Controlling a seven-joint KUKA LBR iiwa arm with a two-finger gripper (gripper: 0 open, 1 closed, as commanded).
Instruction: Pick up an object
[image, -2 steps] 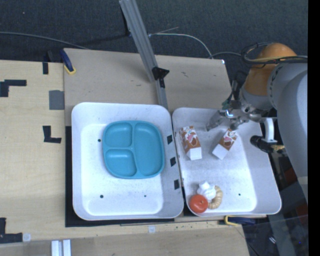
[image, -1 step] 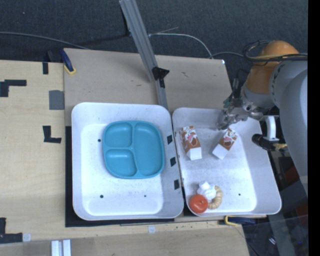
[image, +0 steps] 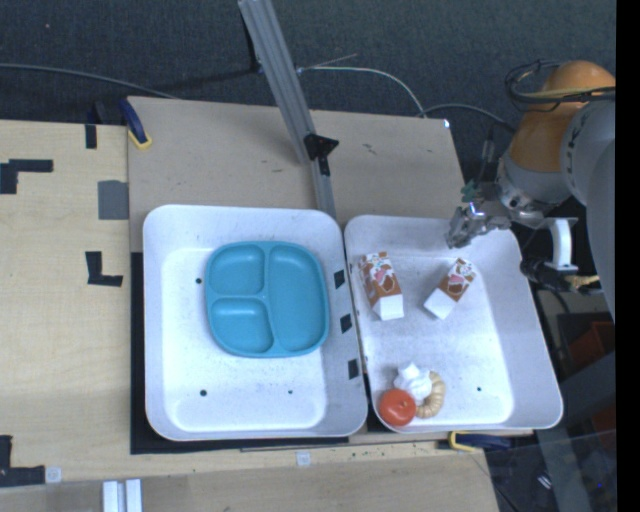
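The gripper (image: 462, 228) is seen above the far right corner of the right bin (image: 500, 405); whether the jaws are open or closed cannot be told. Two small cartons (image: 381, 284) (image: 451, 288) are found mid-bin, apart from each other, and a red-and-white toy (image: 410, 396) lies near its front edge. A blue divided plate (image: 267, 298) is held by the left bin (image: 170, 330).
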